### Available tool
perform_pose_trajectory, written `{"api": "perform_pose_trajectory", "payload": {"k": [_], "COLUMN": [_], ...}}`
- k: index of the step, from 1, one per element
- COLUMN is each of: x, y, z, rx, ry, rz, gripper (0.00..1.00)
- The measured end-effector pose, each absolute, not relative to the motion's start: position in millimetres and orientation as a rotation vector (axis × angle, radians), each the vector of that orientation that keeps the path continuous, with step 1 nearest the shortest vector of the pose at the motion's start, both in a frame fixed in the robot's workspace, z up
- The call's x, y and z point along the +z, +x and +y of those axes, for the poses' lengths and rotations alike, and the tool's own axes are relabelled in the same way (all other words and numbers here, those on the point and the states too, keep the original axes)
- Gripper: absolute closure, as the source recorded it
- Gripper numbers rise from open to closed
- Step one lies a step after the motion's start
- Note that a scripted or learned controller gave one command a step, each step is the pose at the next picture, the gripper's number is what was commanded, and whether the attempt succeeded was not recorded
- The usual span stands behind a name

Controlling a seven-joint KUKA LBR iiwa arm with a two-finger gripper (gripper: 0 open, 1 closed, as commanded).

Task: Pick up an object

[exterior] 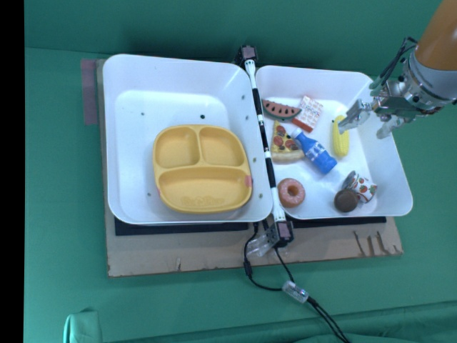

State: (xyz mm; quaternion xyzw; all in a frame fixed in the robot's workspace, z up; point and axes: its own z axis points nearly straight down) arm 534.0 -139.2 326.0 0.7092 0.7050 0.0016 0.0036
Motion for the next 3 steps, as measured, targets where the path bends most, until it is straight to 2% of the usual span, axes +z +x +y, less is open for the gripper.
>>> {"api": "perform_pose_trajectory", "payload": {"k": [1,2,3], "x": [200.2,212.8,282.5], "y": [556.3,557.6,521.6], "z": [-105.0,-106.7,-44.0], "rx": [0.023,0.028,0.01], "ry": [2.213,2.214,2.221], "rz": [2.193,2.182,2.211], "gripper": [0.0,1.0,1.0]}}
